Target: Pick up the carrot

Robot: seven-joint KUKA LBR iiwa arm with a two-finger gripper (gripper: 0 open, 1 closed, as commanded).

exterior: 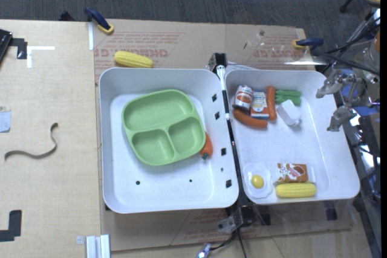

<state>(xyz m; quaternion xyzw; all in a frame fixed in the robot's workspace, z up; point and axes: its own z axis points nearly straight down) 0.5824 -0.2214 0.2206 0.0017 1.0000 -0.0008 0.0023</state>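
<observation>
Arm: at the right bin's (338,190) far right rim.
Gripper (336,103): fingers spread apart, holding nothing.
Carrot (271,103): far part of that bin, left of the gripper.

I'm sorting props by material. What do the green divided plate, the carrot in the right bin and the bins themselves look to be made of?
Green plate: likely moulded plastic, matte, one even colour with soft rounded dividers.
Carrot: probably toy plastic, smooth, flat orange with a solid green top.
Bins: seemingly thin white plastic or coated metal, slightly glossy; I can't tell which.
</observation>
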